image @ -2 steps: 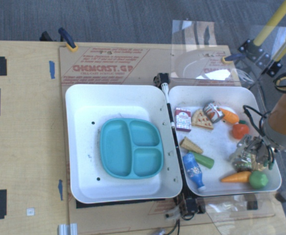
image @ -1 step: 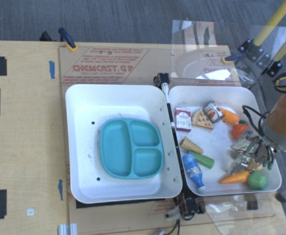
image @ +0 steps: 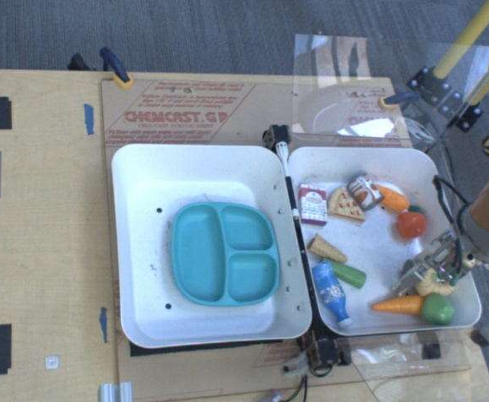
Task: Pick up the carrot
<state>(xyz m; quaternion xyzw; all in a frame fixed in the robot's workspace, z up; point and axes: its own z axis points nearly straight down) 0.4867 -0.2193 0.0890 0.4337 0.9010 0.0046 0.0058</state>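
The carrot (image: 399,305) is an orange cone with a green top, lying flat near the front right corner of the right bin (image: 370,329), its tip pointing left. My gripper (image: 429,273) hangs just above and slightly right of it, close to the bin's right wall. A small beige piece (image: 436,286) sits between the gripper and the carrot's green end. I see nothing held by the gripper.
The right bin also holds a red tomato (image: 410,224), an orange piece (image: 391,198), a small can (image: 363,191), a pizza slice (image: 345,205), a red box (image: 313,205), a cheese wedge (image: 326,248), a green pickle (image: 349,275) and a blue bottle (image: 332,292). A teal divided plate (image: 225,252) lies in the left bin (image: 136,224).
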